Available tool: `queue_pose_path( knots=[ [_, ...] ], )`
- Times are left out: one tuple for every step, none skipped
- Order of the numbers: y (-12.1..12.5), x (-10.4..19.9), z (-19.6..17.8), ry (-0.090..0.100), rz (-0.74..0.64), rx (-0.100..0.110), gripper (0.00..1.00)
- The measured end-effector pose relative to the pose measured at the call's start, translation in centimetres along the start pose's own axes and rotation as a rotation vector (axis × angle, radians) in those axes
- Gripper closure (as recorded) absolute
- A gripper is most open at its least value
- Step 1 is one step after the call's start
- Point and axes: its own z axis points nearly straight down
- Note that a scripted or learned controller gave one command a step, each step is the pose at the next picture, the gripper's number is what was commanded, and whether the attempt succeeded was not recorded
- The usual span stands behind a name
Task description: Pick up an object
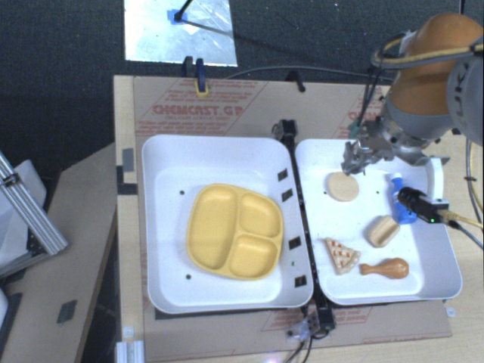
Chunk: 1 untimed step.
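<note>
The right bin holds a round tan cookie, a small bread roll, a pizza slice and a brown chicken drumstick. A blue piece lies by the arm's black fitting at the bin's right side. My gripper hangs over the back of this bin, just behind and above the cookie, pointing down. Nothing shows between its tips.
The left bin carries a yellow three-part plate. A black divider with clips runs between the bins. The arm's orange and grey body looms over the right bin's back right corner.
</note>
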Motion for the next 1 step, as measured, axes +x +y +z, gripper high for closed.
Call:
queue_pose_path(
  knots=[
    [-2.16,4.98,-0.31,0.001,0.000,0.001,1.00]
  ],
)
